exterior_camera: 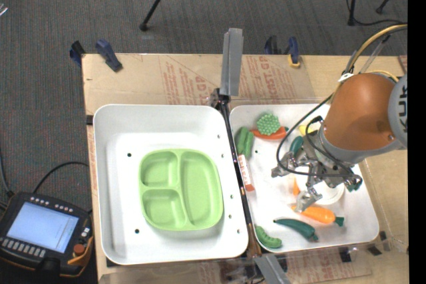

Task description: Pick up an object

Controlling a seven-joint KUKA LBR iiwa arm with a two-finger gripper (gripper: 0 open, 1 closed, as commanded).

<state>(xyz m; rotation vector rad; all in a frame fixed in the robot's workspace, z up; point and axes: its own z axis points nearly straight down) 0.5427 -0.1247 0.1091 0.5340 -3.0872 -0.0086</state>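
- Landmark for all positions: the right bin [370,206], one of two shallow white bins side by side on the worktop [160,80].
- Arm [363,118]: grey with an orange band, reaches in from the right and hangs over the right half of the right bin.
- Gripper [310,198]: points down into the right bin, over its lower middle. Fingers [307,200] look nearly closed at the tips; nothing can be made out clamped between them. Whether they pinch anything, cannot tell.
- Orange carrot [318,214]: lies in the right bin just below the gripper tip, touching or almost touching it; contact not resolvable.
- Dark green cucumber [296,225]: lies in the right bin just left of the carrot, near the bin's front wall.
- Green pea pod [268,236]: in the front left corner of the right bin.
- Green round brush-like toy [268,122]: at the back of the right bin, resting on an orange-red piece [278,134].
- Dark green pods [244,141]: upright along the right bin's left wall, beside that toy.
- Small orange piece [295,188]: mid-bin, just left of the gripper.
- Left bin [110,123]: touches the right bin's left side; holds a light green divided plate [181,189].
- Teach pendant [45,231]: on the floor, well left of both bins.
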